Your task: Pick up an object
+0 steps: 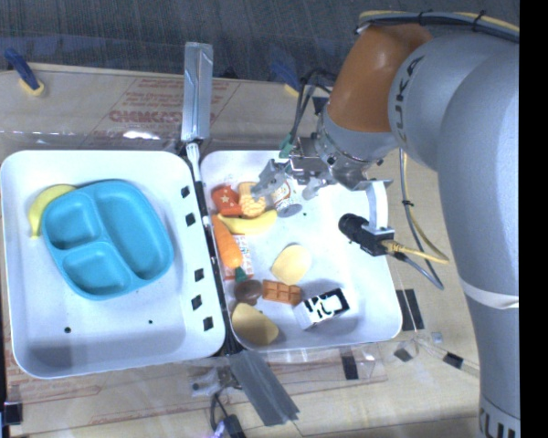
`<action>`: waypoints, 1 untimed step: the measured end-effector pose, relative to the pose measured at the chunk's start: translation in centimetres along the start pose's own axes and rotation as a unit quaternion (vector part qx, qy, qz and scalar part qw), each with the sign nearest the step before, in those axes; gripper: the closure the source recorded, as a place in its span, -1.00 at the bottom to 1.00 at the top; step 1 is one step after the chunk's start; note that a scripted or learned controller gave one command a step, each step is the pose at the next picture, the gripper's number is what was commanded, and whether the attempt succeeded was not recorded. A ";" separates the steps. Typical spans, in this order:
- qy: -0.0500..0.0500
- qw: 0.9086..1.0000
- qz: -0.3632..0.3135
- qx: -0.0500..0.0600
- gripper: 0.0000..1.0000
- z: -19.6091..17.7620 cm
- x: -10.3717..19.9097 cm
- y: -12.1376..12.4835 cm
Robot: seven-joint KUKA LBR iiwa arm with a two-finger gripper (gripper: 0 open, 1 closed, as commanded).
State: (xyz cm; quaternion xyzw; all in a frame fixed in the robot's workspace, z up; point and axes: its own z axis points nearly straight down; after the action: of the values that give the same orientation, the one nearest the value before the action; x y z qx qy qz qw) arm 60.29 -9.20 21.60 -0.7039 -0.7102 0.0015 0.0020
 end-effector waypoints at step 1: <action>-0.001 1.000 -0.004 0.002 -1.00 6.1 -3.7 5.2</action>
State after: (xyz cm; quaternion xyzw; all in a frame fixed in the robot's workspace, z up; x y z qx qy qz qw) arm 65.50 -12.87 15.44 -0.7011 -0.7130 0.0033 0.0029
